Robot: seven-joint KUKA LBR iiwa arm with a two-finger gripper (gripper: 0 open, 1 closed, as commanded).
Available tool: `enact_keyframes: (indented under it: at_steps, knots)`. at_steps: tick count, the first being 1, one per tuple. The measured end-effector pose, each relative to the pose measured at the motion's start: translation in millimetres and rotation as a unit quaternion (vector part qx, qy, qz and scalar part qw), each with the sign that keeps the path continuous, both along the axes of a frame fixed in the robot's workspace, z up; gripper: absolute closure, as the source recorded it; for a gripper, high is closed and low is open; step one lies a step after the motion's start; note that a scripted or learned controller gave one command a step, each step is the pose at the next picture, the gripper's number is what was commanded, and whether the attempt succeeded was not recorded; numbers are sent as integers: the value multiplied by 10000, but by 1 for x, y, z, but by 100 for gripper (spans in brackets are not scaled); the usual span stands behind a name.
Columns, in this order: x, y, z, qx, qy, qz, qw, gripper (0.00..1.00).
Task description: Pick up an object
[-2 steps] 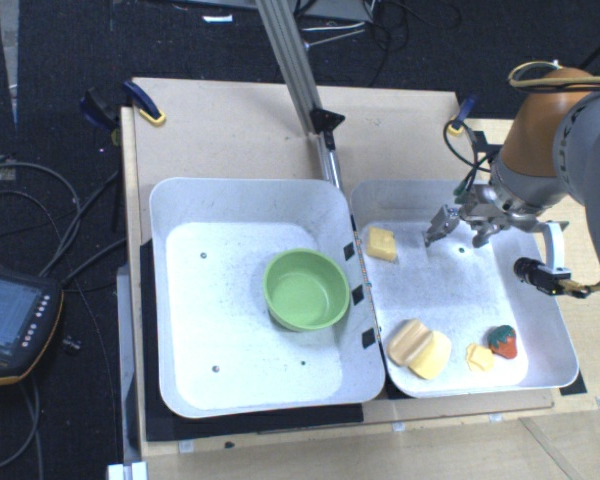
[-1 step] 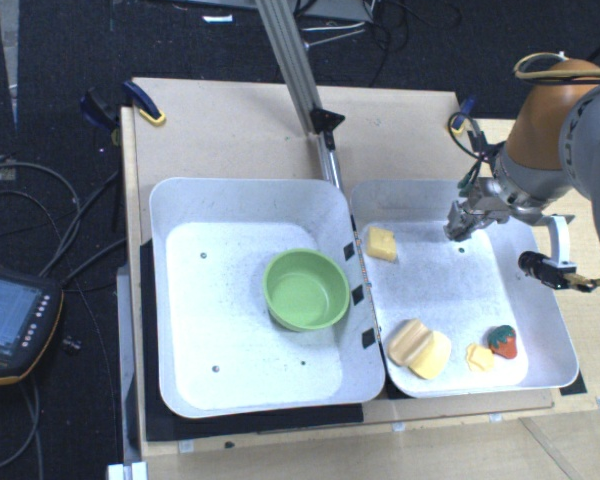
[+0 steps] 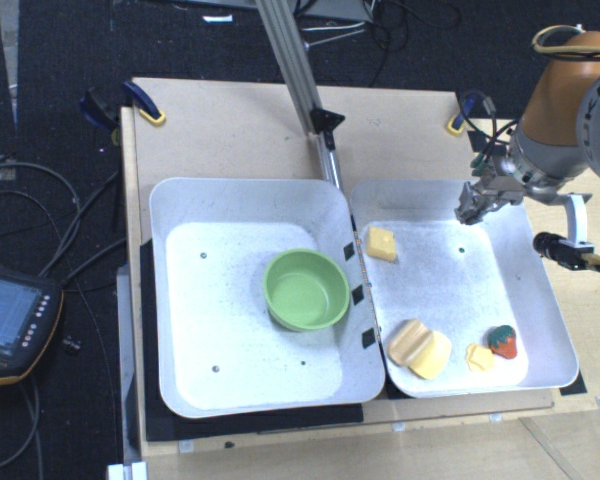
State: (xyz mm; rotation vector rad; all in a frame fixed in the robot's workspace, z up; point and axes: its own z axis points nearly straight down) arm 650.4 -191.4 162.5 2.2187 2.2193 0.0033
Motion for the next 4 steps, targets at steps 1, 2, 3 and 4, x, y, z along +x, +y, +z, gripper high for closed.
enact_keyframes:
  at_steps: [1, 2, 3, 4]
  knots:
    - [1, -10, 49, -1, -1, 0, 10000, 100]
    - [0, -16, 94, -1, 1, 1, 10000, 100]
    - [1, 33, 84, 10, 21, 18, 10000, 100]
    - [-13, 81, 88, 10, 16, 19, 10000, 100]
